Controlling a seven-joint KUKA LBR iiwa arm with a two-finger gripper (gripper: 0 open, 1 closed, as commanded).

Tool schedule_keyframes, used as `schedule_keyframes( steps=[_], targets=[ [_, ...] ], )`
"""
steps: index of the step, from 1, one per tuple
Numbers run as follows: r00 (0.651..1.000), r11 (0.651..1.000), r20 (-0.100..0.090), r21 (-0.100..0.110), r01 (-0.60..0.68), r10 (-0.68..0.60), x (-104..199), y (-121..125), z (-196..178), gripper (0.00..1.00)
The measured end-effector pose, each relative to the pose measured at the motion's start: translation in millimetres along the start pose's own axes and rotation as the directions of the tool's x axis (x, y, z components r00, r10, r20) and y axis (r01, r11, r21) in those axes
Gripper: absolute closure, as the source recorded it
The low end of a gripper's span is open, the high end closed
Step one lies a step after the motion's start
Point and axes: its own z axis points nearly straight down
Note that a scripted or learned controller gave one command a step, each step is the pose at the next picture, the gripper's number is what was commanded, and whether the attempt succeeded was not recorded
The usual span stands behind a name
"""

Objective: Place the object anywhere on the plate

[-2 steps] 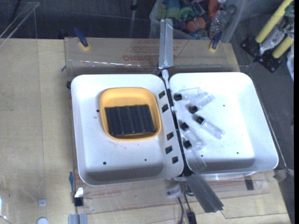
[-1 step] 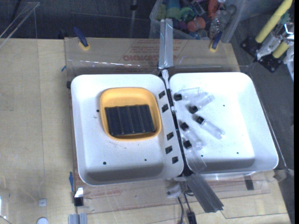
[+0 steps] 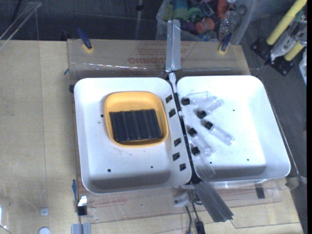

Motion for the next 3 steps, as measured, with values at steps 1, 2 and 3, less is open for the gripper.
schedule_keyframes(
  steps=[1, 2, 3],
  targets=[
    [1.000, 1.000, -0.001, 0.004, -0.024, 0.024, 7.3, -2.2, 21.4, 0.00],
    [0.995, 0.995, 0.000, 0.001, -0.103, 0.103, 2.6, -0.8, 21.5, 0.00],
    [0.980, 0.980, 0.000, -0.001, -0.200, 0.200, 1.7, -0.7, 1.1, 0.00]
  ],
)
